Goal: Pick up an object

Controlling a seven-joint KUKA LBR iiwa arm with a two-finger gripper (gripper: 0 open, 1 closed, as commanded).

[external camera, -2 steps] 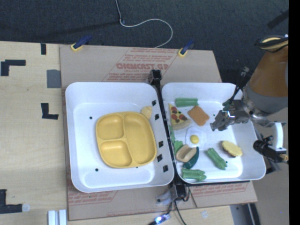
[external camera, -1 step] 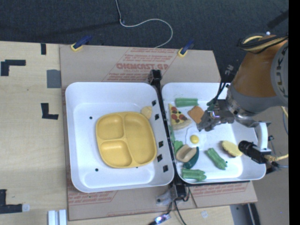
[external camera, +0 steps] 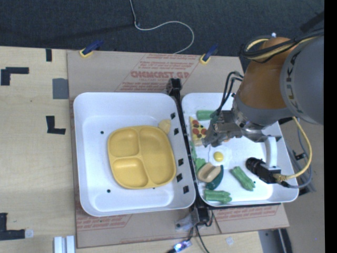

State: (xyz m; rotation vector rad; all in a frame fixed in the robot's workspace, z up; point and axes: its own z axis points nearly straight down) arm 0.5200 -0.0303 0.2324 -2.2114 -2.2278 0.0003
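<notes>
My gripper (external camera: 215, 137) hangs low in the right bin (external camera: 279, 193), near its left wall, over a cluster of toy foods. Just below it lies a fried egg (external camera: 218, 156). To its left sits a pizza slice (external camera: 197, 129) with red dots, and a green piece (external camera: 204, 114) lies behind it. Further down are a tan bread-like piece (external camera: 209, 172), a teal piece (external camera: 217, 179), a green pickle (external camera: 243, 177) and a green bean pod (external camera: 217, 196). Nothing visible is lifted off the bin floor.
The left bin (external camera: 87, 141) holds a yellow divided plate (external camera: 141, 156) and a small pale piece (external camera: 165, 125) by its right wall. A black divider clip (external camera: 174, 86) sits between the bins. A black cable fitting (external camera: 259, 168) hangs off the arm over the right bin.
</notes>
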